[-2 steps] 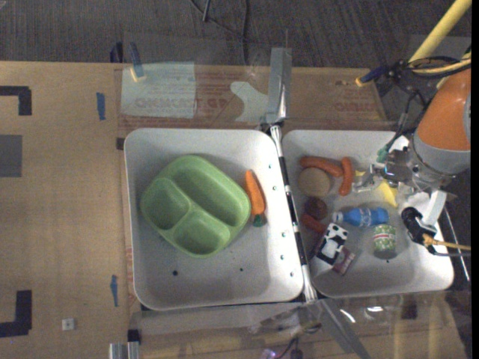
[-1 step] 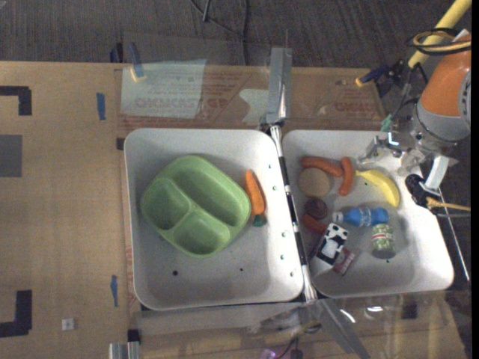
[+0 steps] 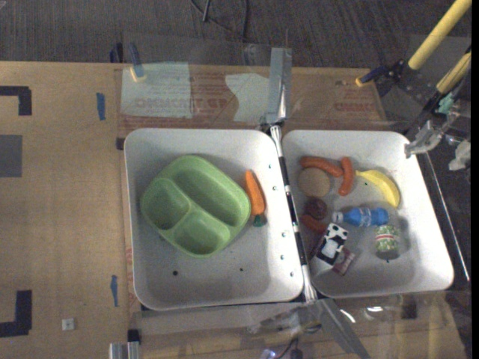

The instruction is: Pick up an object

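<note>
Apparently the pick is only beginning: the pincer [image 3: 419, 142] is hanging over the far right corner of the right bin [image 3: 434, 271], carrying nothing, and whether it is open or closed cannot be told from this slanted view.

Every candidate is lying below and to the left of it in the picture. The banana [image 3: 382, 185] is sitting nearest, just inward from the pincer. Two sausages [image 3: 325, 164] are lying further left, one of them touching the banana's end, with a brown bun [image 3: 315, 180] tucked between them. The blue bottle [image 3: 363, 217] is lying on its side nearer the camera, next to a small green-and-white tub [image 3: 387, 239], and a cow-patterned carton [image 3: 331, 244] is resting toward the bin's near left corner. Well away from the pincer, in the left bin [image 3: 142, 275], a carrot [image 3: 255, 191] is lying beside a green divided plate [image 3: 196, 204].

The banana is looking like the easiest target, as it is close and fairly clear on its outer side. The next move is calling for a short shift inward, lining up across its narrow width, then a straight descent.
</note>
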`<control>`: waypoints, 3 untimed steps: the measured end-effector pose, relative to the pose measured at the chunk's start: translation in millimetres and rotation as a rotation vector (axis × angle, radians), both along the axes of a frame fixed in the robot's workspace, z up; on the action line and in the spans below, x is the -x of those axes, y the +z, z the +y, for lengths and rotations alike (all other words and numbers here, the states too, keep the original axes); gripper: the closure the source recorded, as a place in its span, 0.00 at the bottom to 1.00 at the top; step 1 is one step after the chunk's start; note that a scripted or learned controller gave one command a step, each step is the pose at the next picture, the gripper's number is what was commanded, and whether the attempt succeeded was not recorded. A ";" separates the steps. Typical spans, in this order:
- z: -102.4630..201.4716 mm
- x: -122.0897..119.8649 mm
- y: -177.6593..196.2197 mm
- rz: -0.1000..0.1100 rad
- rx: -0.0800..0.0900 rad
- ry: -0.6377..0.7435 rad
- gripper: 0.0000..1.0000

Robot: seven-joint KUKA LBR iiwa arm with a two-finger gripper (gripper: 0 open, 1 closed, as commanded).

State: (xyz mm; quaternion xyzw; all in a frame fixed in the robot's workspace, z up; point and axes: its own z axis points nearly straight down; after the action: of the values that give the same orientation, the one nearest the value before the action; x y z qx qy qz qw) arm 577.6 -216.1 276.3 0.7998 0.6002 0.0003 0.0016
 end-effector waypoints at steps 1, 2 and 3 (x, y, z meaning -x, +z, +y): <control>3.1 19.6 -147.6 0.006 -0.007 -0.014 0.00; 15.0 -91.7 -190.0 0.017 -0.021 -0.155 0.00; 13.4 0.8 -85.8 0.004 -0.003 -0.247 0.00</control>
State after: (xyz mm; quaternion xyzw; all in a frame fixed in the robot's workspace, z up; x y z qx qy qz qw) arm 576.8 -202.7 190.5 0.8677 0.4970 -0.0005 -0.0008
